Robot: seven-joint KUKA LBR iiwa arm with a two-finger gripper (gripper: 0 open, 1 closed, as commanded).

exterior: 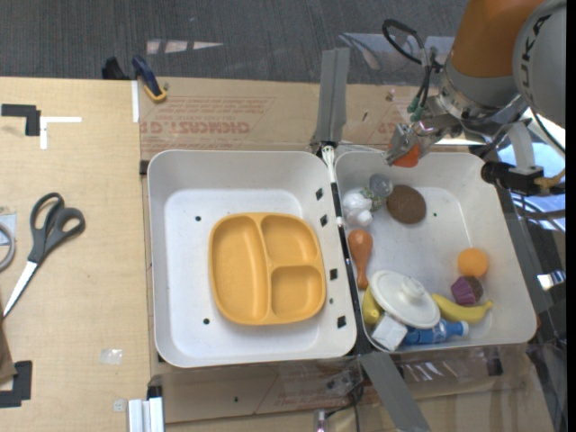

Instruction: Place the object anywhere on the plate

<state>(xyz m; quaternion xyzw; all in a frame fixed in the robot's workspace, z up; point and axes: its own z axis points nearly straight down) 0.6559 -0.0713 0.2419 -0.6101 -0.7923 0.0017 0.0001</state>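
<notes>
Fingers (402, 148) pinch something orange (409, 158) (orientation unclear) above right bin (504, 268).

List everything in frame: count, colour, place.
plate: 1, yellow, three compartments, left bin
left bin: 1, white
right bin: 1, white
brown round object: 1, right bin, top
orange ball: 1, right bin, right side
banana: 1, yellow, right bin, bottom
white lid: 1, right bin, bottom
scissors: 1, black handles, bench left
small object: 1, orange-red, at the gripper
gripper: 1, over right bin's top edge
arm: 1, grey with orange band, top right
</notes>
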